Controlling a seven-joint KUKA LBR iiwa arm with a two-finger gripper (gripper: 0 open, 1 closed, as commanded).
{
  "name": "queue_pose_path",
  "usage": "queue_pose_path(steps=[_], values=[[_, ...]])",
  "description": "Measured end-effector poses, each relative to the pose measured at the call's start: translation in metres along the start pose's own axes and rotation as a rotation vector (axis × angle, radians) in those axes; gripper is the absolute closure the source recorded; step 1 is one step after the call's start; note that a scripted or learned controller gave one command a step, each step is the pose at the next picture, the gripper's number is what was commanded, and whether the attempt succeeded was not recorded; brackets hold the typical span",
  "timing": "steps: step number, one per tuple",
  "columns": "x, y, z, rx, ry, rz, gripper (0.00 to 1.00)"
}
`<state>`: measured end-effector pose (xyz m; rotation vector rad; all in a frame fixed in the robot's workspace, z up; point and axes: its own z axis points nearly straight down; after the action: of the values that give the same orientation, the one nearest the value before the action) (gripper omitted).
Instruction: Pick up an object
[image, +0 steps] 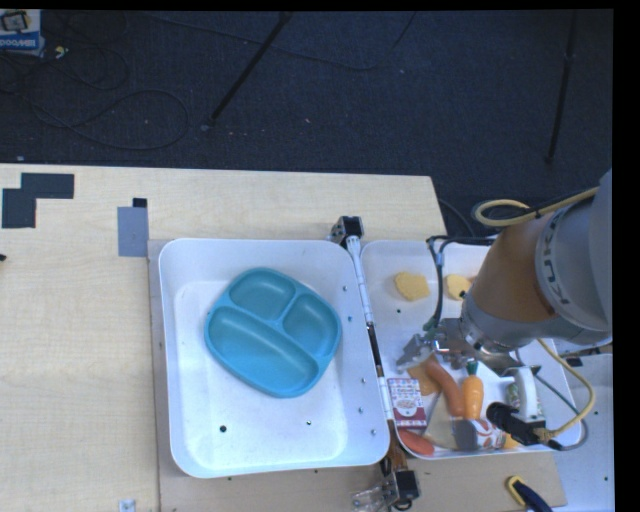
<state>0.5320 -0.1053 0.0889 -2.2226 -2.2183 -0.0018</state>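
Several small items crowd the right bin (400, 262) under our gripper (428, 350), carrot (463, 392) and red-white packet (406, 400) nearly touching, so we risk pinching two or slipping off; finger state we cannot tell.

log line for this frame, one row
arm: over right bin | gripper: low among clutter by toy carrot | grasp: unconfirmed | left bin: blue divided plate

A blue three-compartment plate (272, 331) lay in the left white bin (190, 440). At its eleven o'clock, grey-and-black markers (132, 228) marked the wooden bench (70, 350).
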Motion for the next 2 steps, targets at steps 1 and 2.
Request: queue_pose_path(steps=[1,2], values=[[-0.0105,-0.0046,-0.0001,-0.001,0.0,-0.001,0.0],[-0.0152,-0.0135,-0.0002,-0.002,-0.001,-0.001,0.0]])
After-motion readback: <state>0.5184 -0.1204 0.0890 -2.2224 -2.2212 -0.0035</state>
